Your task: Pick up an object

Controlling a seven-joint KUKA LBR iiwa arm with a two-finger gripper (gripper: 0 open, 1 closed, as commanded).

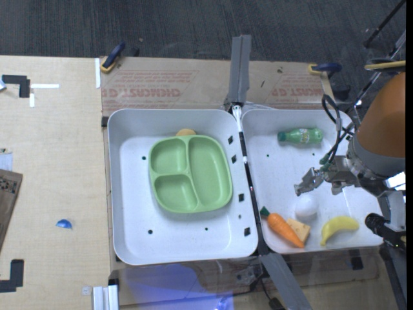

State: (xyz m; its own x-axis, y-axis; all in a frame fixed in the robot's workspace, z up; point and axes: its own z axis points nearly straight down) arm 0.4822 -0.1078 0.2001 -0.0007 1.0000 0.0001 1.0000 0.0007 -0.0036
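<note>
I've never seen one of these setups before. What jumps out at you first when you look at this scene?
The big green divided plate draws the eye first, sitting alone in the left white bin. Next comes the grey and orange arm reaching in from the right, its gripper low over the right bin just above a white egg. Bright toy food lies around it: a carrot, a banana and a green bottle.

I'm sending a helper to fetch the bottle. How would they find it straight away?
Look in the right-hand white bin, toward its far edge. The green bottle lies on its side there, apart from the carrot, banana and white egg near the front.
</note>
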